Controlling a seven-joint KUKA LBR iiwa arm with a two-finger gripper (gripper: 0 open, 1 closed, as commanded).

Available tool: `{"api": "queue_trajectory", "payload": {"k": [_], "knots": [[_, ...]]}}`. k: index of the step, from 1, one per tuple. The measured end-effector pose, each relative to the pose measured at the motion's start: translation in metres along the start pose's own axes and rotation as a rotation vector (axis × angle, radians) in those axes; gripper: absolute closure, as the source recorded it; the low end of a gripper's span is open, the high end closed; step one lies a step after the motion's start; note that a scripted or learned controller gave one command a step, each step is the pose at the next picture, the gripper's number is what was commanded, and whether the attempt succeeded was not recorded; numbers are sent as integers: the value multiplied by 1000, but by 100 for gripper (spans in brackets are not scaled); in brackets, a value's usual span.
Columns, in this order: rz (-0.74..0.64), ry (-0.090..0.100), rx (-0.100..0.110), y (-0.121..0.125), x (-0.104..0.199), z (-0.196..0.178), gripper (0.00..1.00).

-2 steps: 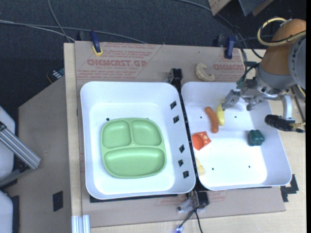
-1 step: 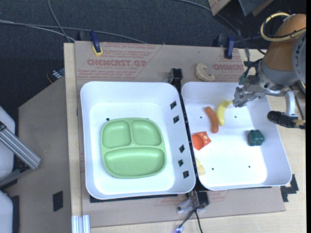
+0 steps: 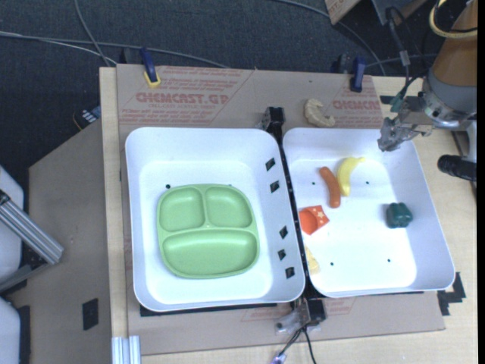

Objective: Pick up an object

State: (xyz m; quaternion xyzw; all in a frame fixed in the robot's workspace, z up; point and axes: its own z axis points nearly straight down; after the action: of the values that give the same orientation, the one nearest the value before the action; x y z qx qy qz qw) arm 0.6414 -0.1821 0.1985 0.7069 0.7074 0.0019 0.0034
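Above the far right corner of the right bin (image 3: 432, 226), the gripper (image 3: 390, 139) of a grey KUKA arm (image 3: 455, 74) hangs over the rim, with nothing visible between its jaws; whether they stand wide or narrow cannot be told at this size and angle. Several small things lie in that bin, any of which could serve the task: a yellow banana-shaped piece (image 3: 348, 171) near the far middle, an orange sausage-shaped piece (image 3: 330, 186) touching or just beside it, a red wedge (image 3: 314, 219) nearer the dividing wall, a dark green lump (image 3: 398, 215) toward the right side, and a small yellowish scrap (image 3: 311, 262) against the near left wall. The left bin (image 3: 144, 165) carries a green three-compartment tray (image 3: 207, 230), lying flat. A pale, lumpy object (image 3: 319, 112) rests on the cardboard-covered bench (image 3: 227, 89) beyond both bins, out of play.

Judging by its place at the bin's edge and well above the floor, the arm appears to be at the approach step, with no pick yet made. The nearest candidates seem to be the banana-shaped piece, to the gripper's left, and the green lump, nearer the camera. The next move would call for travelling inward over one chosen piece, then descending with the jaws parted enough to straddle it. The banana and sausage pieces sit close together, so a descent there risks nudging one while closing on the other; the green lump stands well apart from everything else.
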Motion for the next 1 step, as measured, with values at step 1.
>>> {"api": "queue_trajectory", "payload": {"k": [1], "knots": [[0,1,4,1,0,-13,100]]}}
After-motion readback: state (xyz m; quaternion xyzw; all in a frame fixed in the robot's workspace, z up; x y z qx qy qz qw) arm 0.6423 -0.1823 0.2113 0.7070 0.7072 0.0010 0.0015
